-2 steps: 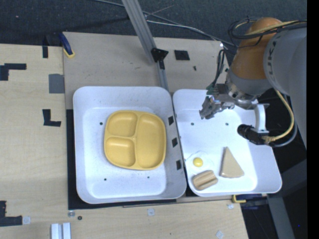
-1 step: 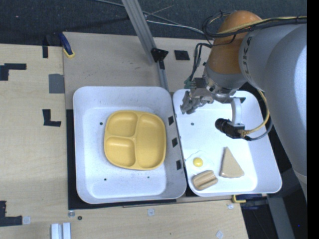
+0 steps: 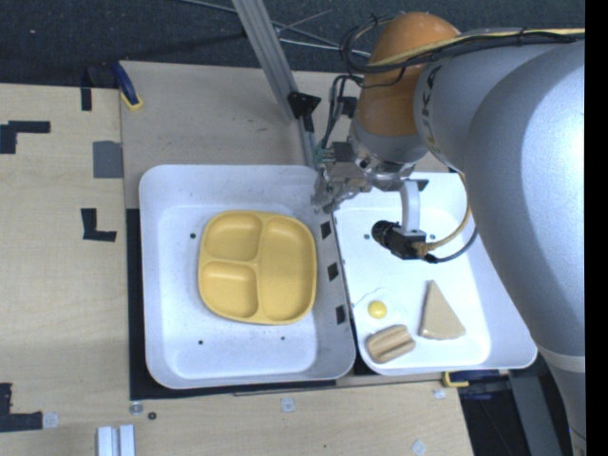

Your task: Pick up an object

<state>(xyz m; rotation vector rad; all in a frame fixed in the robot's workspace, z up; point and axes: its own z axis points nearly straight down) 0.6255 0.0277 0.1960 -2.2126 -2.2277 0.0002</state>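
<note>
1. Your gripper (image 3: 334,190) hangs over the divide between the two bins, at their far edge; you cannot tell from here how it is set, and nothing is visibly in its grasp.
2. The left bin (image 3: 171,255) holds a yellow divided plate (image 3: 257,266), lying flat.
3. The right bin (image 3: 475,283) holds a fried egg toy (image 3: 377,308), a tan wedge (image 3: 440,313) and a bread roll (image 3: 389,342), grouped near its front.
4. Both bins rest on a light wooden tabletop (image 3: 57,283) with black tape marks.
</note>
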